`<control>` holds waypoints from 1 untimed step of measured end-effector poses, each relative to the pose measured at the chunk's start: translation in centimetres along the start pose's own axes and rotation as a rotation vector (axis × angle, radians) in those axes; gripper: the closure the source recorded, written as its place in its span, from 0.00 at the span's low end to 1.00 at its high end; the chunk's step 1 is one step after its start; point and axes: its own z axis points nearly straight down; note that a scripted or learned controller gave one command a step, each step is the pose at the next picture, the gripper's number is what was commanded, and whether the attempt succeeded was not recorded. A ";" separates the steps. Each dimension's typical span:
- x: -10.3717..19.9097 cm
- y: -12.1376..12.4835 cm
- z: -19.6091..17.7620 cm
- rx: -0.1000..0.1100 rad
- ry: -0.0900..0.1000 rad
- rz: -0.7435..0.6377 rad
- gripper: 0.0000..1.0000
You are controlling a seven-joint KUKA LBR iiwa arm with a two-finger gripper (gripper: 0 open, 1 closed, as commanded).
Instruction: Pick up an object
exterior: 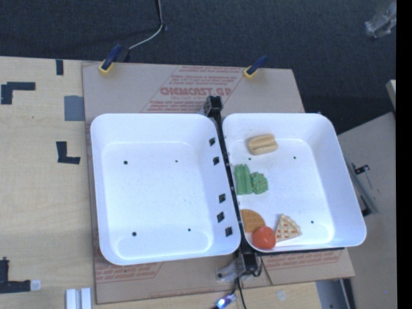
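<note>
In the camera view, two white bins sit side by side on the surface (38,192). The right bin (322,172) holds a hot dog bun (262,144), a green toy (249,181), a cookie (251,219), a tomato (263,238) and a pizza slice (288,227). The pincer's (383,17) state is impossible to tell.

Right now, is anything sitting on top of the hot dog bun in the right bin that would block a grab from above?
Nothing visible does. The hot dog bun lies alone near the far side of the right bin, apart from the green toy nearer the camera, with bare white floor around it.
</note>
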 end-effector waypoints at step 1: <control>-4.1 -0.1 0.1 0.000 -0.002 0.005 1.00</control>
